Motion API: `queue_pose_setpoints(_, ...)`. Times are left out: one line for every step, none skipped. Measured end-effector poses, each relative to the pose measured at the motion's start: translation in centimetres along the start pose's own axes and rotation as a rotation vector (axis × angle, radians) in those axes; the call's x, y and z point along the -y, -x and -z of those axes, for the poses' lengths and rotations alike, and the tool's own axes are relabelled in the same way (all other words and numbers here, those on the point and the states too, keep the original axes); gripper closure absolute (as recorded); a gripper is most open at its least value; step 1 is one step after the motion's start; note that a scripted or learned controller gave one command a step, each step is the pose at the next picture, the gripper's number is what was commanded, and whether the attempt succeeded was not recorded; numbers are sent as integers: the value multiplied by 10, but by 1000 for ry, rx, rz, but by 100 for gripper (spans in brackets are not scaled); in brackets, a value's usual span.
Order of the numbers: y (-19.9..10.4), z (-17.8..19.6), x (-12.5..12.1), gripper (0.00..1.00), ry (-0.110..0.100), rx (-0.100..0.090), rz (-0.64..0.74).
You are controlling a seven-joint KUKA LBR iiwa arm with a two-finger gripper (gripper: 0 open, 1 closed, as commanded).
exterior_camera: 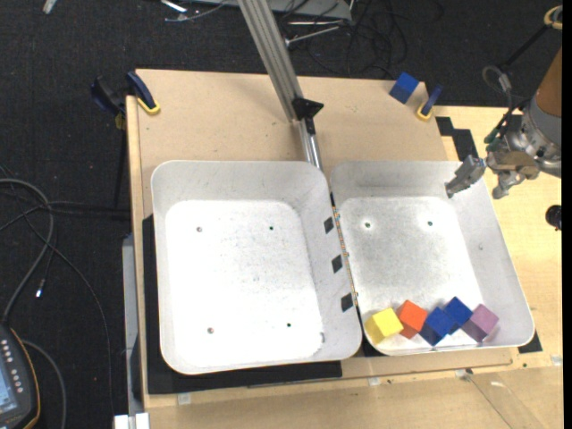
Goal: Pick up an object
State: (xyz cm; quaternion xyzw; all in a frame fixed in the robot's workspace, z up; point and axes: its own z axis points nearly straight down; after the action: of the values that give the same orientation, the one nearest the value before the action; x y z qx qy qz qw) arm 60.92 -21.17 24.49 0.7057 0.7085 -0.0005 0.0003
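Note:
Several small blocks lie in a row along the near edge of the right bin [420, 239]: a yellow block [385, 323], an orange block [412, 316], a blue block [447, 318] and a purple block [483, 322]. My gripper [483, 179] hangs over the bin's far right rim, well away from the blocks. Its two fingers stand apart with nothing between them.
The left bin [237, 266] sits beside the right one. A blue cube [405, 86] rests on the bench at the back right, next to a yellow clamp [425, 107]. A metal pole [277, 52] slants down to the gap between the bins.

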Motion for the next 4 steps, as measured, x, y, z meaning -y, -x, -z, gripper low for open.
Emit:
queue_pose_setpoints(-69, -80, 4, 0, -8, -6, 4)
queue_pose_setpoints(-113, -147, 18, 0, -8, -5, 2)
queue_pose_setpoints(-109, -132, 16, 100, 2, -1, -5)
queue_pose_setpoints(-111, -44, 33, 100, 9, 1, -3)
